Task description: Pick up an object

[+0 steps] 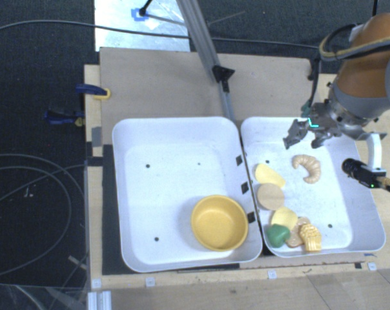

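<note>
The right bin [356,234] holds a tan croissant [307,167], a pale yellow wedge [269,175], a round tan disc [270,196], a yellow-green piece [284,217], a green piece [277,235] and a yellow corn-like piece [310,237]. My gripper [305,135] hangs over the upper part of this bin, just above and left of the croissant. Its two dark fingers stand apart, open, with nothing between them.
A yellow bowl [219,221] sits in the left bin [137,173] near its front right corner. A grey pole [201,37] slants down to the gap between the bins. Blue and yellow clamps [92,92] grip the bench's left edge.
</note>
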Controlling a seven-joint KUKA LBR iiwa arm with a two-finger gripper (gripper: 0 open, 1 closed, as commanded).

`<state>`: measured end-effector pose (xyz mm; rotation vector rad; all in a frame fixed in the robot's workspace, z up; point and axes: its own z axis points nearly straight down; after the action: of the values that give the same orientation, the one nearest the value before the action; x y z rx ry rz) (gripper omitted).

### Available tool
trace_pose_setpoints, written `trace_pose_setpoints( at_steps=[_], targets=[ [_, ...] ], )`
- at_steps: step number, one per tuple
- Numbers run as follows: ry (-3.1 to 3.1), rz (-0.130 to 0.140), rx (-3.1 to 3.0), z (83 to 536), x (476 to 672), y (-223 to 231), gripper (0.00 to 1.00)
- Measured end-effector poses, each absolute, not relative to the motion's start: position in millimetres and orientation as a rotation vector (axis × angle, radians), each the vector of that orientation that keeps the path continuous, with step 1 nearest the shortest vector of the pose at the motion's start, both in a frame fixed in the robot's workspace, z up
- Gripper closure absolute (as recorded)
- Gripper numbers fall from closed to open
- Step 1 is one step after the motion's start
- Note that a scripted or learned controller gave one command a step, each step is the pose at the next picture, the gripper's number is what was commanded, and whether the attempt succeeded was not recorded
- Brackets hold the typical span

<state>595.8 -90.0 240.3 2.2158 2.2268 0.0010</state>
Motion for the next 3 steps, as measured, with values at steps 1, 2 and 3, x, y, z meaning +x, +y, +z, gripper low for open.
trace_pose_setpoints(
  at_steps=[1, 2, 3],
  targets=[
    [2.226, 0.002, 2.215, 241, 596.1, -90, 0.0],
    [2.225, -0.004, 2.221, 178, 596.2, -87, 0.0],
    [2.223, -0.003, 2.223, 136, 596.2, -89, 0.0]
  ],
)
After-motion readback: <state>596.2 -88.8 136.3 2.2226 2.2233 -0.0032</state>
